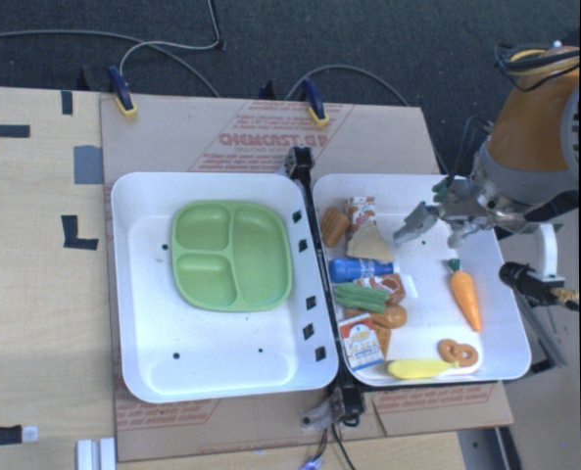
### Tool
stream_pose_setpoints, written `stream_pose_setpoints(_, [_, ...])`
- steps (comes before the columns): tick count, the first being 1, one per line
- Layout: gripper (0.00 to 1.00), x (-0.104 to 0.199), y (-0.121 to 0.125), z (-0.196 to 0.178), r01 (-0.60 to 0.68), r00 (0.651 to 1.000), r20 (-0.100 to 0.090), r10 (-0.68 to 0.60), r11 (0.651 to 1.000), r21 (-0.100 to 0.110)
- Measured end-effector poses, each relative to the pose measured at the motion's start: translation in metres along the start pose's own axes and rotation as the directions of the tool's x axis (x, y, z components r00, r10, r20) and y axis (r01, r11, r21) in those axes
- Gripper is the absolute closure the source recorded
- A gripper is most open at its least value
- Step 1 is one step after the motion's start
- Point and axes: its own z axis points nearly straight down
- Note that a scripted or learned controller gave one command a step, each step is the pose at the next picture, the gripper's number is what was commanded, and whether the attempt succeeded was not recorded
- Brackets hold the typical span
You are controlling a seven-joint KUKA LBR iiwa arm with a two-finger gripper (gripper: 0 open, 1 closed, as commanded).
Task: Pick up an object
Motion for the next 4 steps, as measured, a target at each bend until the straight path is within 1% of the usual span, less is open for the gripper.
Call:
stream_pose_setpoints(1, [0.0,-0.012,0.007,0.123,-0.001,1.0,0.002,0.001,1.0,-0.016])
stream_pose_setpoints(2, [0.0,0.023,-0.039,0.144,-0.001,1.0,0.003,0.001,1.0,-0.008])
stream_pose_setpoints(3, [1.0,0.021,-0.038,0.134,-0.003,1.0,0.006,0.003,1.0,-0.01])
stream_pose_setpoints(4, [0.0,0.021,-0.039,0.134,-0.003,1.0,0.006,0.003,1.0,-0.009])
